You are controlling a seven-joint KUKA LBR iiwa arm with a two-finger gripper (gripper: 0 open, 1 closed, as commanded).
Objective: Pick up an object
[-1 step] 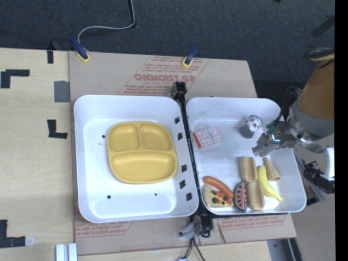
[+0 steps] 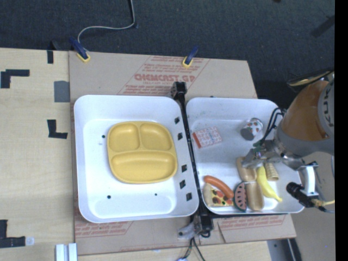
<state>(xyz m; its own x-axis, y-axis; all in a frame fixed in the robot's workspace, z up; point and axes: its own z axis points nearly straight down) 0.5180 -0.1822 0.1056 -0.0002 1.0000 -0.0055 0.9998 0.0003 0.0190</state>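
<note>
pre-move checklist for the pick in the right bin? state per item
1. Pincer is over the right bin: ok.
2. Pincer is low among the toy food, by the banana and bread piece: ok.
3. An object is seen between its fingers: cannot tell, the wrist hides them.
4. Target stands apart from neighbours: not ok, banana, bread piece, hot dog and watermelon slice are crowded together.
5. Yellow divided plate in the left bin is out of the arm's way: ok.

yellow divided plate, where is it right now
The yellow three-compartment plastic plate lies flat in the middle of the left white bin, across the black divider from the toy food.
</note>
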